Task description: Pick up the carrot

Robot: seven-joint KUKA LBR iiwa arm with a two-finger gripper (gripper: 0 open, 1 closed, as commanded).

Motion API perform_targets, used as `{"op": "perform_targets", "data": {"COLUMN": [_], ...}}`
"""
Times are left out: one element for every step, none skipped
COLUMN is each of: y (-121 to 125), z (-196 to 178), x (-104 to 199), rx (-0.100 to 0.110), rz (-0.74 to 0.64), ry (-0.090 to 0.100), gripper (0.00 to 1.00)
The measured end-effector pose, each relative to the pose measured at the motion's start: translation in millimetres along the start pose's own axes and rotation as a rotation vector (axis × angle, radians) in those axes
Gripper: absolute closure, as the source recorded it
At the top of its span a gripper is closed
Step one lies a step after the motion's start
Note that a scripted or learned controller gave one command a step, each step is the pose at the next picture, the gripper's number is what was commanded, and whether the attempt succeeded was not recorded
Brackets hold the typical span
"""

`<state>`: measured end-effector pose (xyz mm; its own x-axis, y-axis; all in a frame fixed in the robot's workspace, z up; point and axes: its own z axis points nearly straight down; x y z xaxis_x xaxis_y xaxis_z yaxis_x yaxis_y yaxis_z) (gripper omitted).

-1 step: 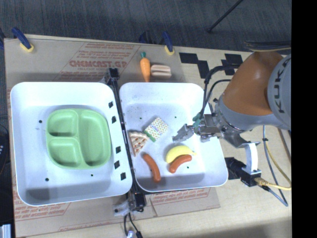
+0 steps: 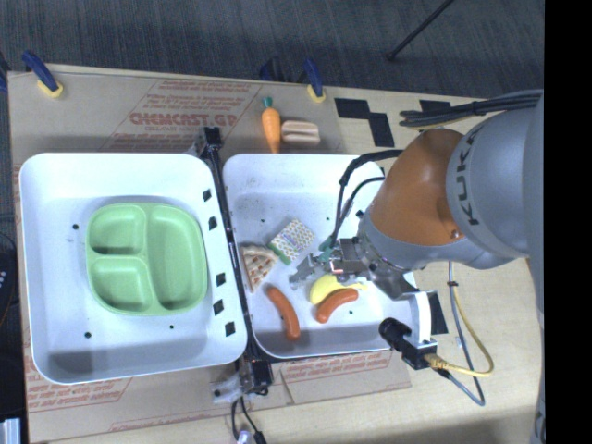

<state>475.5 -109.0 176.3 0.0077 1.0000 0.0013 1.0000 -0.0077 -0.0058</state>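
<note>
The carrot (image 2: 269, 126), orange with a green top, lies on the cardboard bench beyond the far edge of the right bin (image 2: 277, 169), outside both bins. My gripper (image 2: 319, 266) hangs low inside the right bin, well away from the carrot. It sits just above a yellow banana-like toy (image 2: 323, 289) and an orange sausage (image 2: 336, 304). I see nothing held in it.
A bun-like toy (image 2: 300, 133) lies right beside the carrot. The right bin also holds a pizza slice (image 2: 256, 265), a patterned packet (image 2: 292, 240) and a second sausage (image 2: 284, 311). A green divided plate (image 2: 146, 255) rests in the left bin (image 2: 46, 183).
</note>
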Motion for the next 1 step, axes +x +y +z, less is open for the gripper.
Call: {"op": "perform_targets", "data": {"y": [37.8], "z": [-16.3], "x": [-28.8], "rx": [-0.003], "rz": [0.133], "ry": [-0.001], "gripper": [0.00]}}
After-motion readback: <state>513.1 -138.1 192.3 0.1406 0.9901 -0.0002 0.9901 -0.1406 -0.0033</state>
